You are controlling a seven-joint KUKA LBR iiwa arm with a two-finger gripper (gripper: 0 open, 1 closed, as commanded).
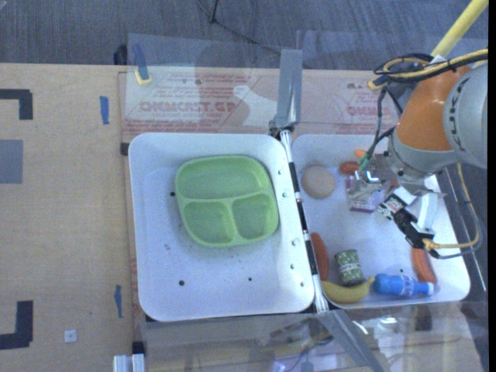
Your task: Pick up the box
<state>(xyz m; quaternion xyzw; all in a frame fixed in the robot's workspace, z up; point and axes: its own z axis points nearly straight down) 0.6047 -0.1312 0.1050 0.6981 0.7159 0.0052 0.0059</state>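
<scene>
Hanging over the back half of the right bin point(457, 281), the gripper point(370, 186) sits low above a small box point(361, 200) with a pinkish printed face, which lies on the bin floor near the middle, toward the back wall. The metal of the wrist overlaps the box's upper edge from this slant, so whether the tool is touching it or poised just above cannot be told, and nothing shows the box lifted; how wide the hand stands cannot be told either. The grey arm with its orange band point(430, 115) reaches in over the bin's right rim, which is probably why the tool meets the box from the back right side.

Just beside the box, toward the divider, lies a round tan ball-like object point(318, 181); it is near enough to get nudged in a clumsy approach. Along the front edge of the right bin the other things are bunched well apart from the box: a small jar with a green label point(349, 266), a banana point(346, 291) touching the front wall, a blue bottle point(401, 287) lying on its side, an orange carrot-like piece point(318, 253) by the divider and another point(423, 266) near the right rim. The left bin point(155, 285) carries a green divided plate point(226, 200) near its middle, playing no part in this pick.
</scene>
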